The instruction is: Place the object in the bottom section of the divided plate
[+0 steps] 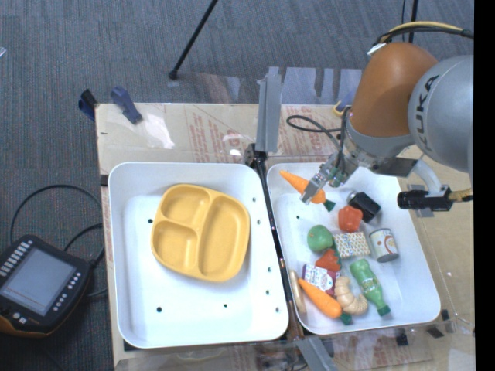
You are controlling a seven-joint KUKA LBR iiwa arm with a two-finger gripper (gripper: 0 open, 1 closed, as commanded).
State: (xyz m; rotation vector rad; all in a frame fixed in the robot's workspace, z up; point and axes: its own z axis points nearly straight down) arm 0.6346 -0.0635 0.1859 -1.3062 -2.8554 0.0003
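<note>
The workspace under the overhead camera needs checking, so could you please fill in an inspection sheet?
Surface: left bin and right bin side by side.
Job's things: yellow divided plate in the left bin, nothing in its sections.
Clutter: two carrots, green bottle, can, other toy food in the right bin.
Grippers: claw at the upper carrot.
Cables: black cable behind the bins.
Surroundings: pendant on carpet.

The divided plate [203, 232] looks like smooth yellow plastic with a soft sheen. Both white bins [131, 284] seem matt plastic, while the arm's orange band [390, 91] is glossy (it catches the light). The bench [193, 126] looks like bare cardboard or wood.
</note>
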